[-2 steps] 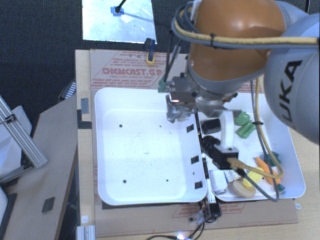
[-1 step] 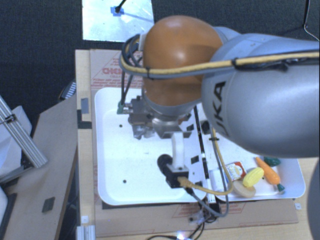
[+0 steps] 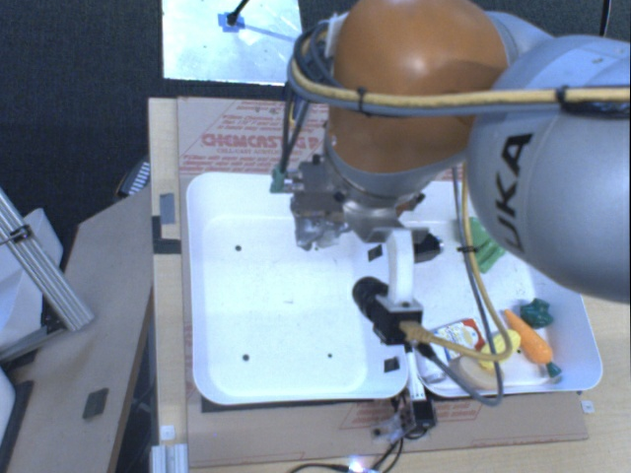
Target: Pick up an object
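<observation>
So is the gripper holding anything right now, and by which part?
Cannot be told. The gripper hangs over the left bin, its tips hidden under the arm's wrist; no object shows there. The carrot lies in the right bin.

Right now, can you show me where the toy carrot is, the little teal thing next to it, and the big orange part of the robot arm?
Toy carrot (image 3: 530,338), camera view, middle of its orange body.
Teal thing (image 3: 537,312), camera view, its rounded top.
Orange band (image 3: 419,62), camera view, centre of the orange dome.
</observation>
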You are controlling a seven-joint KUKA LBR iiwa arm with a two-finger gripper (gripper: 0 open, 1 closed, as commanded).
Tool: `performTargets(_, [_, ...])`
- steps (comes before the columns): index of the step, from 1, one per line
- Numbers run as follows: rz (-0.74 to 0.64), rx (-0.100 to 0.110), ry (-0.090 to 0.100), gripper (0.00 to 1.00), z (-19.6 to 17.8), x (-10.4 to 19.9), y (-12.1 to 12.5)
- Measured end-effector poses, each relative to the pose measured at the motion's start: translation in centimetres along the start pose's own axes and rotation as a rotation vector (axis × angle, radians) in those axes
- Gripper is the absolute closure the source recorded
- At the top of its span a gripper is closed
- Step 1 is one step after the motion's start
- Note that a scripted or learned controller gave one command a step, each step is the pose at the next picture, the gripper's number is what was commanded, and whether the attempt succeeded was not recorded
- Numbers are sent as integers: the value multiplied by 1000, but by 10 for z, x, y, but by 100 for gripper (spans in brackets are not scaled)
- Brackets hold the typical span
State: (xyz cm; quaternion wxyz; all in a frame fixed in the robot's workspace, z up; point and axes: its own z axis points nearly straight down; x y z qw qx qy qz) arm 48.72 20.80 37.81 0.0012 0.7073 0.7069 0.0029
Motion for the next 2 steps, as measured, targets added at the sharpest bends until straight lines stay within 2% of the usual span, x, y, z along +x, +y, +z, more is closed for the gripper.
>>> performTargets(1, [-5,4,-1,100,1,20,-1])
performTargets(2, [-2,11,-5,100,73,26,-2])
